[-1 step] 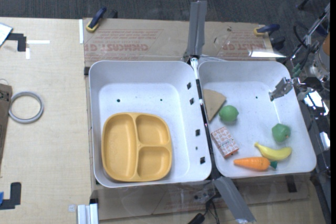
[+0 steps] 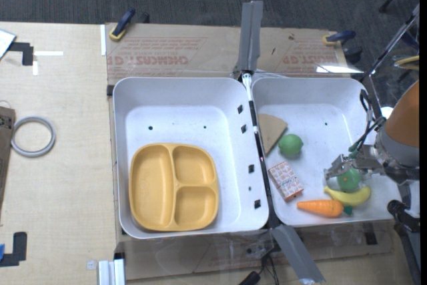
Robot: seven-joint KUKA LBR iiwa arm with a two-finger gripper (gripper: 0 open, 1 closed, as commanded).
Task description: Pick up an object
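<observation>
**Gripper down over the fruit pile, lower right**

From my seat, the left bin (image 2: 127, 110) holds a yellow divided plate (image 2: 175, 185) at lower centre. The right bin (image 2: 313, 100) carries a tan wedge (image 2: 270, 131), a green ball (image 2: 290, 145), a small patterned carton (image 2: 285, 181), a carrot (image 2: 320, 208) and a banana (image 2: 350, 195), all toward the lower right of the frame. The gripper (image 2: 347, 173) sits low there, right over a small green object (image 2: 347, 179) touching the banana.

My worry: banana, carrot and green piece crowd together, so a close could pinch two or nudge one away.

I cannot tell whether the fingers are apart or clamped; the wrist is cut off at the frame's right.
</observation>
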